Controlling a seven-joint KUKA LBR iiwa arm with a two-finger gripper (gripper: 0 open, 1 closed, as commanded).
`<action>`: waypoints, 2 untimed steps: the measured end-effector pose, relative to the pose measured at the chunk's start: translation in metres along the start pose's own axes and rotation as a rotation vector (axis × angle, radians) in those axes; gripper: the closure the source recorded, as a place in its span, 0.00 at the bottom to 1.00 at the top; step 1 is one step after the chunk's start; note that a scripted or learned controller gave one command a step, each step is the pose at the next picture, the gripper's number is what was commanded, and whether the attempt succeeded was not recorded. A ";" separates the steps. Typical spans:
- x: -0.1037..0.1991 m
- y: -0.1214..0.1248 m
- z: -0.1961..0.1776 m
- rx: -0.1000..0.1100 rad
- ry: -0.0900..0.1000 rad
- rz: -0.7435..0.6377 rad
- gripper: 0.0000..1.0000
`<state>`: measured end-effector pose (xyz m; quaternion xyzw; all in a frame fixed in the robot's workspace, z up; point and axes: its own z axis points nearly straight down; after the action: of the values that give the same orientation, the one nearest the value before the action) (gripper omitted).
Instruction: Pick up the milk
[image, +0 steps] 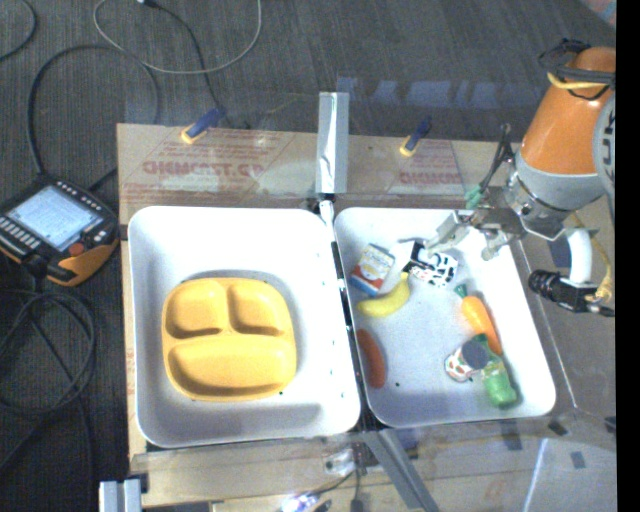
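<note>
While the arm reached in from the right, I had the two-finger gripper (452, 236) hanging over the far side of the right-hand white bin (535, 345), its thin fingers spread apart with nothing between them. I judged that an approach pose, since the small black-and-white spotted carton (438, 266) lay just below and beside the fingertips; I took it for the milk, though it was too small to read. It rested tilted on the bin floor, so a clean grip looked awkward to me. Just to its left, the curved yellow banana (388, 299) touched or nearly touched a small white carton with a red and blue label (374, 267), crowding that side. Farther out, an orange carrot (479, 316) sat near the right wall, with a green object (498, 383) and a small round piece beside it, and a brown sausage (372, 357) by the divider. In the left-hand white bin (145, 250), the yellow compartment tray (230, 335) stood well apart.
</note>
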<state>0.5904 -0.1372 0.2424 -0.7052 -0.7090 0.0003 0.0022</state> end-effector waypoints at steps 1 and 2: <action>-0.060 -0.036 0.039 -0.001 -0.004 -0.009 0.00; -0.076 -0.037 0.144 -0.007 0.006 0.042 0.00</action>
<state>0.5536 -0.2127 0.0984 -0.7199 -0.6940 -0.0042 0.0018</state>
